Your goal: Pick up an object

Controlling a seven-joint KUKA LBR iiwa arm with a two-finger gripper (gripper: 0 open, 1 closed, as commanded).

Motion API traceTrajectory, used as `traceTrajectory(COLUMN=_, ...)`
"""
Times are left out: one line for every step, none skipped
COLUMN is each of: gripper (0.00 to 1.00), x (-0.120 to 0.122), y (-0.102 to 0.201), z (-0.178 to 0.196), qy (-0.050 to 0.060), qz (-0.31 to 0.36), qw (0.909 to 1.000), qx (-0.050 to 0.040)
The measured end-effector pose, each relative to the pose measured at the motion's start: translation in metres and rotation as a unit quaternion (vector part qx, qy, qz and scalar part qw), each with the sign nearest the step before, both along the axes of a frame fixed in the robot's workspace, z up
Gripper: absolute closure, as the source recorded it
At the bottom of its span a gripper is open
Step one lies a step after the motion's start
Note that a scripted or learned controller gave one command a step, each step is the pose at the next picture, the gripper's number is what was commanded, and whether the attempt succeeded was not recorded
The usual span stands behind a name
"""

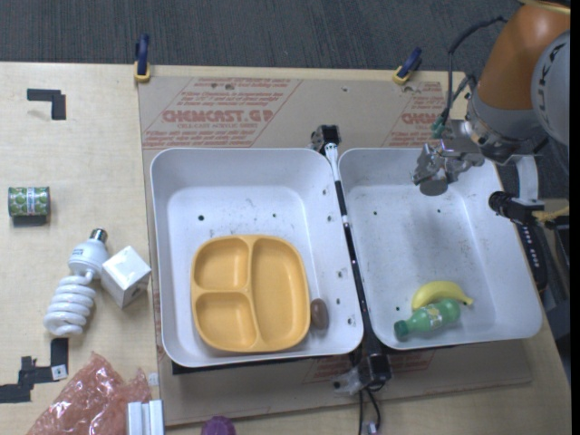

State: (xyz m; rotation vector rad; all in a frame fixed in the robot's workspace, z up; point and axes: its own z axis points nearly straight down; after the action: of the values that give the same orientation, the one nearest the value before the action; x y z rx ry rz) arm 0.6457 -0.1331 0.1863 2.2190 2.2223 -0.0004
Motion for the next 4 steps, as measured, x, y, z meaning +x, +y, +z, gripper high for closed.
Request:
traceTrajectory(gripper=1.0, x=0.001, y=0.0, z=0.01, qy=-0.001, qz=0.001, qw=1.0, qx=-0.0008)
traceTrajectory(gripper=1.0, x=0.001, y=0.0, z=0.02, qy=-0.001, qz=0.002, qw=1.0, qx=-0.0015)
traceTrajectory(gripper=1.0, x=-0.062, y=0.043, z=0.033, qy=0.0, qz=-0.001, qw=1.0, qx=0.0001)
traceTrajectory(gripper=1.0, x=-0.112, y=0.081, z=0.04, qy=0.0, qz=-0.001, qw=1.0, qx=0.0002)
